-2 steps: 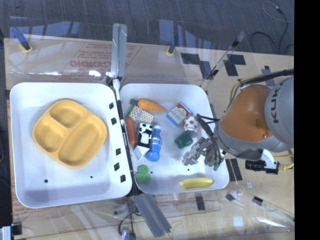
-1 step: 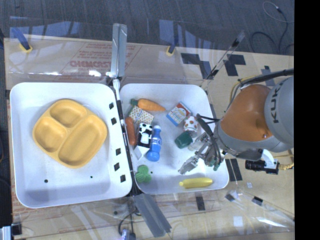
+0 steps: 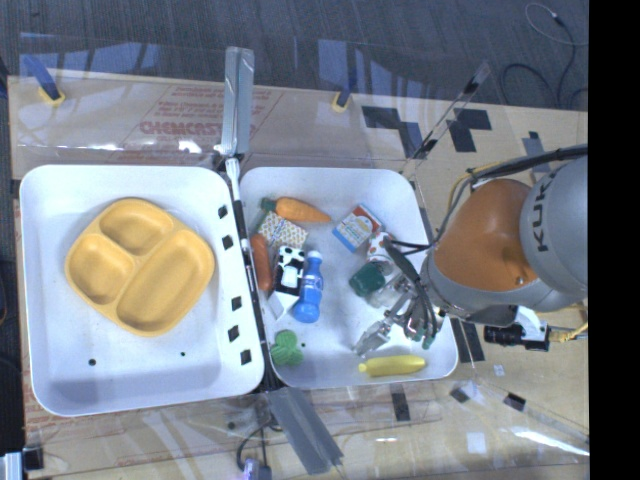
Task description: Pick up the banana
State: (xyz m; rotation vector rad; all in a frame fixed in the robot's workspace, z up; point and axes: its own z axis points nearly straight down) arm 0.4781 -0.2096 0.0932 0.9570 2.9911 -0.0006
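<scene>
Yellow banana (image 3: 393,366) lies lengthwise left-right, just below the end effector (image 3: 372,341); end effector looks released, grasping nothing.

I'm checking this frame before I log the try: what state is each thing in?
banana: lying flat near the right bin's front wall, not between the fingers.
gripper: low in the right bin, just above the banana, fingers open.
blue bottle: lying on its side.
carrot: lying flat near the back wall.
yellow divided plate: right way up in the left bin.
</scene>
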